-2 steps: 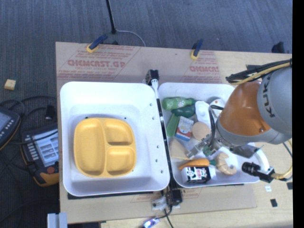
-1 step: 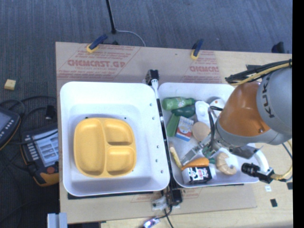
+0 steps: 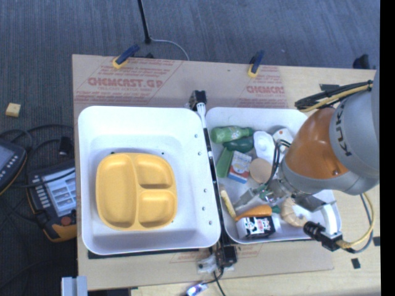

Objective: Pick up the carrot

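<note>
The carrot [image 3: 257, 210] lies near the lower edge of the right bin [image 3: 281, 114], lower right of the frame, just above a black-and-white carton [image 3: 256, 226]. The gripper [image 3: 266, 193] hangs just above it; its state I cannot tell. A yellow tray [image 3: 136, 190] fills the left bin [image 3: 142, 117]

Grey arm [image 3: 345, 147] reaches in from right, end effector [image 3: 262, 195] angled down-left.
</note>
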Available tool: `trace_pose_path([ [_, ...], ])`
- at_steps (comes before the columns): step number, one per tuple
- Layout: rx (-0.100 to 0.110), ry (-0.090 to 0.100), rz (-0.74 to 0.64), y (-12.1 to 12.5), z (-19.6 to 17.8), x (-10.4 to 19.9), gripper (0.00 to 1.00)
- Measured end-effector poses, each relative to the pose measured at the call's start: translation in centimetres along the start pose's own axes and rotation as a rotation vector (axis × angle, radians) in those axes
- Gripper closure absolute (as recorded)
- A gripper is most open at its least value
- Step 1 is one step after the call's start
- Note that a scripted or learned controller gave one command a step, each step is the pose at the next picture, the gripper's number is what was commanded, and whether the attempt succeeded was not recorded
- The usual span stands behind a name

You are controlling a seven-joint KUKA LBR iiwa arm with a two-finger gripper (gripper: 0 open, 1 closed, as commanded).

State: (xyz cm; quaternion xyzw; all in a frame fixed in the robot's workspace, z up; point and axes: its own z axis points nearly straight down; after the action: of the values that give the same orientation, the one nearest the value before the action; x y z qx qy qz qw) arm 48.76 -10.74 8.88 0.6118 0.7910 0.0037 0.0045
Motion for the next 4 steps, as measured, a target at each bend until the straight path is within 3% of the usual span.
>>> trace_pose_path([
  [1,-0.001,-0.002,0.373,0.1,0.0,0.1,0.00],
  [2,0.003,-0.005,-0.049,-0.3,0.0,-0.6,0.00],
  [3,0.001,-0.006,-0.049,-0.2,-1.0,-0.6,1.00],
  [4,0.001,-0.006,-0.049,-0.2,-1.0,-0.6,0.00],
])
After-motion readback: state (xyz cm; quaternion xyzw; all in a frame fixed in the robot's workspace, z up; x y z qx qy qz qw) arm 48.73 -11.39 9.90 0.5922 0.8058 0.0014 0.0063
